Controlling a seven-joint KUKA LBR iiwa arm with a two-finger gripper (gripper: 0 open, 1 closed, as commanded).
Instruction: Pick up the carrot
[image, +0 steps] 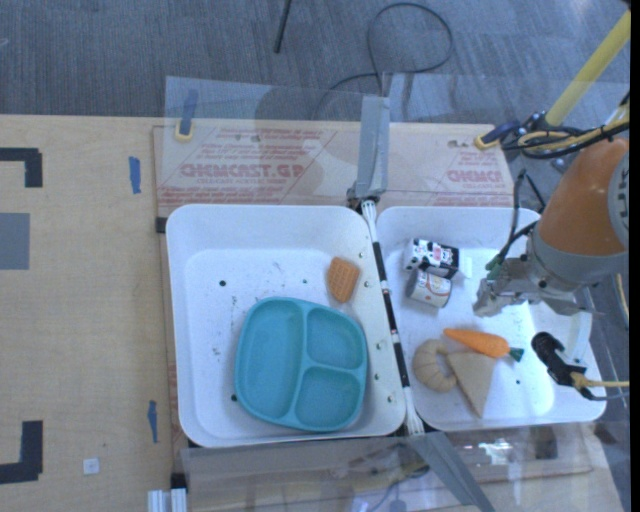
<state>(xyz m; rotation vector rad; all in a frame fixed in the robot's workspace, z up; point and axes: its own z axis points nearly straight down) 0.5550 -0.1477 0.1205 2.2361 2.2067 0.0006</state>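
Carrot (477, 343) lies just below the hand (490, 303), apart.

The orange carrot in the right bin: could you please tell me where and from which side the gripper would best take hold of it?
Probably across the thick middle of the orange carrot with a green stem end, coming straight down. It lies flat, pointing left to right, so the fingers should close across its width. Its lower side touches the tan wedge-shaped toy, leaving little room there; the gripper sits just above it in the right white bin.
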